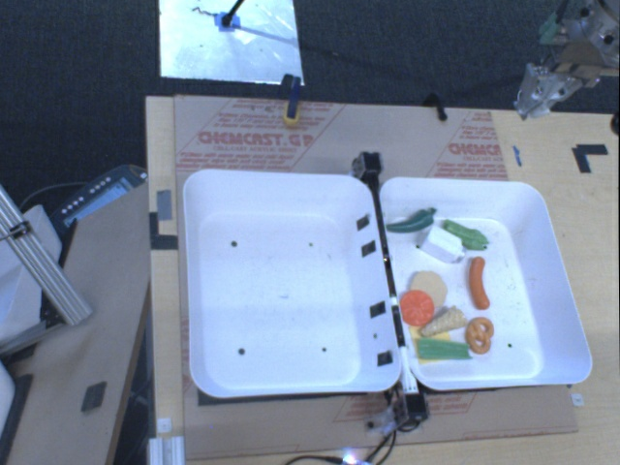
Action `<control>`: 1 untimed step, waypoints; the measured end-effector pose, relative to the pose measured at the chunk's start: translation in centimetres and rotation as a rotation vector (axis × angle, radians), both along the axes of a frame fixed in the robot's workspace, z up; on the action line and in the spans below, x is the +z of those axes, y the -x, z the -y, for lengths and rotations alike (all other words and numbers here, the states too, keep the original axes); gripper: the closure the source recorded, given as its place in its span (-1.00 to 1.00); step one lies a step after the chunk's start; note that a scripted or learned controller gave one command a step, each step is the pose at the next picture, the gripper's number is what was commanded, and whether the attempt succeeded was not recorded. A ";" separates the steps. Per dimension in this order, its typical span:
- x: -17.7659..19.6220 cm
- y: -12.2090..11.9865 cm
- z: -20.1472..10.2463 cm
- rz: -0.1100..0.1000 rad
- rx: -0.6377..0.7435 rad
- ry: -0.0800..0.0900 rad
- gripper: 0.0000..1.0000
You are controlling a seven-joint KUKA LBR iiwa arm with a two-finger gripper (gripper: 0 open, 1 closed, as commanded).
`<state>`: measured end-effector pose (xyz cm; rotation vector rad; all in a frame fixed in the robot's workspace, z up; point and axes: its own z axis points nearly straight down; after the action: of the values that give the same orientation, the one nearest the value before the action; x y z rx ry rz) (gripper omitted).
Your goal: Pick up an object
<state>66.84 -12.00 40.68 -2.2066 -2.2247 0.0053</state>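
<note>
In the lower right of the frame the right bin [542, 260] held small toy foods lying loose: two green peppers [411, 222] [467, 233], a white block [444, 244], a sausage [478, 284], a tomato slice [418, 307], a pretzel [479, 333], a green bean [444, 350]
</note>
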 end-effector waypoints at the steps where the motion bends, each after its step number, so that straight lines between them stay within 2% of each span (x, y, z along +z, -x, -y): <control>1: 2.8 0.0 -0.6 0.012 -0.003 0.004 1.00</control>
<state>66.88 -11.43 43.46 -2.2179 -2.2294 -0.0042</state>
